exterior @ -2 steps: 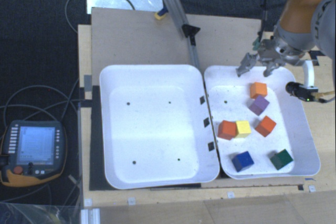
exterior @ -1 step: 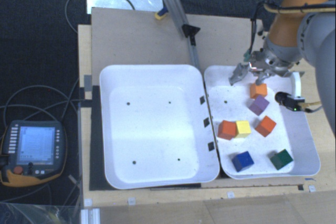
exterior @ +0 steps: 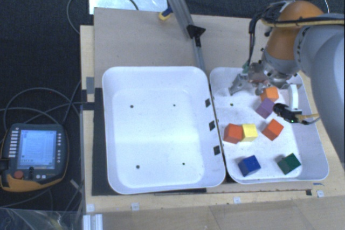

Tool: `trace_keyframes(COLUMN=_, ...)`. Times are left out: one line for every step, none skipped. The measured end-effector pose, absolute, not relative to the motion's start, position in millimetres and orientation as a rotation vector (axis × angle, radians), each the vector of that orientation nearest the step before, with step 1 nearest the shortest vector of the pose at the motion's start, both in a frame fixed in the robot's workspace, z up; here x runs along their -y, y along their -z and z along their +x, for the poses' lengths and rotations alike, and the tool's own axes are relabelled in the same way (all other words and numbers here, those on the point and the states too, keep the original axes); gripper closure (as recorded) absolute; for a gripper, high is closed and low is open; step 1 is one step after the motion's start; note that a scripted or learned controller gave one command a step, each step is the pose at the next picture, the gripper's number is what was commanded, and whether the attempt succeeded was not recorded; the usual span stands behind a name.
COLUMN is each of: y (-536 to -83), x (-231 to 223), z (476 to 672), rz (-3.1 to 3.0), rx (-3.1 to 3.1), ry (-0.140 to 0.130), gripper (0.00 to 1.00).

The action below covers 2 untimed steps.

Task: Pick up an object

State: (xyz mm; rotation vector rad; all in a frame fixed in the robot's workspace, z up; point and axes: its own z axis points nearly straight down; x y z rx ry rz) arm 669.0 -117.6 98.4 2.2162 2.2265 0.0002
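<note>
The right bin (exterior: 310, 169) holds several coloured cubes. An orange cube (exterior: 270, 93) and a purple cube (exterior: 264, 108) lie close together near the back. Further forward are another orange cube (exterior: 273, 130), a yellow cube (exterior: 249, 131) touching a red-orange cube (exterior: 233, 133), a blue cube (exterior: 249, 165) and a green cube (exterior: 289, 163). My gripper (exterior: 241, 83) hangs low over the back left part of this bin, left of the orange and purple cubes. Nothing shows in its grasp.
The left bin (exterior: 110, 116) stands beside the right one. A slanted grey pole (exterior: 178, 0) crosses the bench behind the bins. The arm's orange band (exterior: 288, 35) and grey body cover the back right corner. A teach pendant (exterior: 35, 153) lies on the floor at the left.
</note>
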Motion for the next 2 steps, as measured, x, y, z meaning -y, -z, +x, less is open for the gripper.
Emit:
trace_keyframes(y=-112, x=118, z=670.8, rz=2.210, rx=-2.226, ry=-0.005, gripper=1.00)
trace_keyframes(y=-178, x=116, z=675.5, rz=2.210, rx=-2.222, ry=-0.009, gripper=1.00)
